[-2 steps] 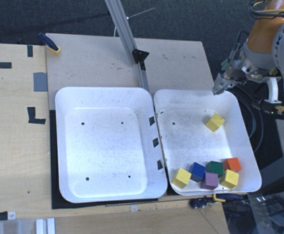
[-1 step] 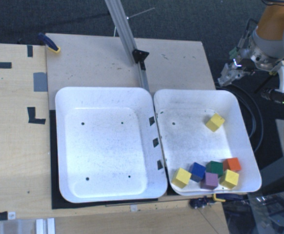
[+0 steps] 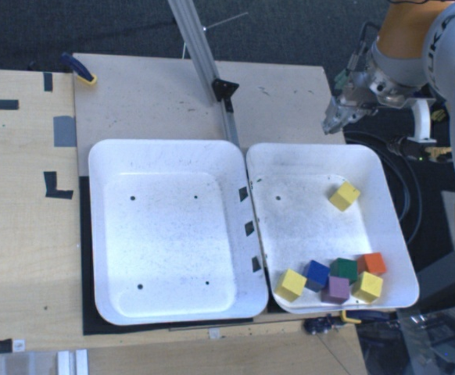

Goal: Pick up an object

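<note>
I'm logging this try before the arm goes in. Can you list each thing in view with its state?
tool: above the right bin's far rim, holding nothing
left bin: bare white floor
right bin: holds seven blocks
lone yellow block: lying apart, tilted
blue block, green block, purple block, orange block and two yellow blocks: clustered at the near wall
</note>
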Available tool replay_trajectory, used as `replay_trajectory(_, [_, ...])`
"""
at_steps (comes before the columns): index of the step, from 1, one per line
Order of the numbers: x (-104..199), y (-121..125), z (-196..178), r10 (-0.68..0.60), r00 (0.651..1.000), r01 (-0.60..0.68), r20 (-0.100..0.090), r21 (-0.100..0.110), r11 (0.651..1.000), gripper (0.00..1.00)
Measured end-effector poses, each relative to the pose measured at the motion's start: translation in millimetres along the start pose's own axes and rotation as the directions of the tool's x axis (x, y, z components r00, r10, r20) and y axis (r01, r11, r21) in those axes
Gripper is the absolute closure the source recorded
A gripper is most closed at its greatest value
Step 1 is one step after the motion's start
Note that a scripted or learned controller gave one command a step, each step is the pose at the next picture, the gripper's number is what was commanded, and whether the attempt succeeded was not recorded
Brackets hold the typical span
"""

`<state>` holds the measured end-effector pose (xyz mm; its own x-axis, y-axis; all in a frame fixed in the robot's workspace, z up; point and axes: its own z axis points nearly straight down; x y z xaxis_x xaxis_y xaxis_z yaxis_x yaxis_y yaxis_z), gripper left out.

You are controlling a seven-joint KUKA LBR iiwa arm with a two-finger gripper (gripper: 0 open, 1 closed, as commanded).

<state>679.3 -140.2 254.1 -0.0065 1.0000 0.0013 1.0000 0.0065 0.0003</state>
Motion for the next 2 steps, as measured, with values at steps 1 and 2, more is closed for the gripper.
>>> replay_trajectory(1, [57, -6, -2, 0.000, 1.000, 0.000, 0.000, 0.001, 1.000, 1.00])
replay_trajectory(2, [116, -1, 13, 0.000, 1.000, 0.000, -0.001, 0.003, 1.000, 1.00])
